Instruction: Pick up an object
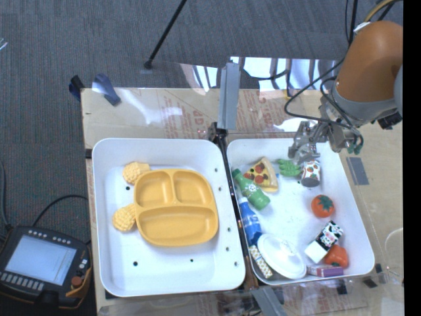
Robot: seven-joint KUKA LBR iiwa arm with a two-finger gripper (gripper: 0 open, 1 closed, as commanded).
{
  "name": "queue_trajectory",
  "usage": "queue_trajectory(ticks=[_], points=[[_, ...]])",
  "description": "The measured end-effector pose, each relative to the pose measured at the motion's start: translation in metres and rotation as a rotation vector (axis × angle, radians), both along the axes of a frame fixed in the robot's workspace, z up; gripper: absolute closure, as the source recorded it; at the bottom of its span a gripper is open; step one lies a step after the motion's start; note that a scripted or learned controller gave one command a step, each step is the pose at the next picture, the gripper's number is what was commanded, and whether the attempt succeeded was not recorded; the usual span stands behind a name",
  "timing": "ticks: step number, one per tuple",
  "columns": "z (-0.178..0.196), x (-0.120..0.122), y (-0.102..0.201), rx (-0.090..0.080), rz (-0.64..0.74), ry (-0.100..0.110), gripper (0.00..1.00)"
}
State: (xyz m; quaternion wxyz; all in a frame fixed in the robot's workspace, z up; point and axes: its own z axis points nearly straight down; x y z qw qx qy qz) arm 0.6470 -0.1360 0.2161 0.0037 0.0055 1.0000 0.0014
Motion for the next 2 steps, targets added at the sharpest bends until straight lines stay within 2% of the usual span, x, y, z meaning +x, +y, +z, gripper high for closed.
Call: queue_trajectory(ticks=[1,2], points=[[-0.001,0.000,0.000,0.000,0.000,0.001,0.00],[-0.132,-0.022,0.008,0.001,-0.157,0.017,0.00]])
